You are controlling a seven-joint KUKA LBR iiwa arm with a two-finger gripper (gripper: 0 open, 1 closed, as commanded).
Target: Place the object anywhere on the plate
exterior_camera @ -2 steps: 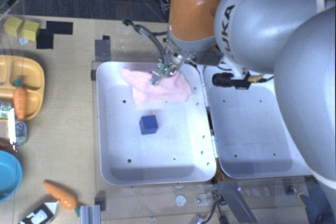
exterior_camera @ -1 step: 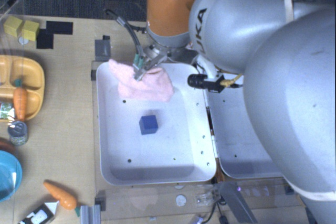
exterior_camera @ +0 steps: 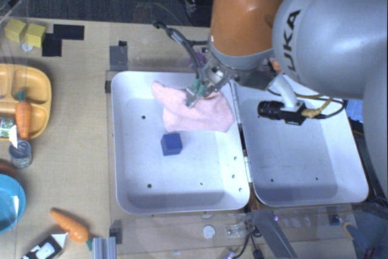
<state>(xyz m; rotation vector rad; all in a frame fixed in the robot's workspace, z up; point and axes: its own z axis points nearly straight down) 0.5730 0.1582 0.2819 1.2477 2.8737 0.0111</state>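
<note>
A pink cloth point(exterior_camera: 197, 112) lies crumpled in the far part of the left white bin point(exterior_camera: 130, 191). A small blue cube point(exterior_camera: 171, 144) sits just in front of the cloth, apart from it. My gripper point(exterior_camera: 195, 94) is down at the cloth's upper middle, its tip against the fabric. The grey and orange arm point(exterior_camera: 254, 9) hides the bin's far right corner. A yellow divided plate point(exterior_camera: 33, 85) rests on the bench at the far left, and part of a blue plate point(exterior_camera: 7, 206) shows at the lower left edge.
The right white bin point(exterior_camera: 303, 167) lies under the arm, with a black cable fitting point(exterior_camera: 280, 112) hanging over it. A carrot point(exterior_camera: 22, 119) lies on the yellow plate and another carrot point(exterior_camera: 71, 225) on the bench. Yellow blocks point(exterior_camera: 25, 33) are at the back left.
</note>
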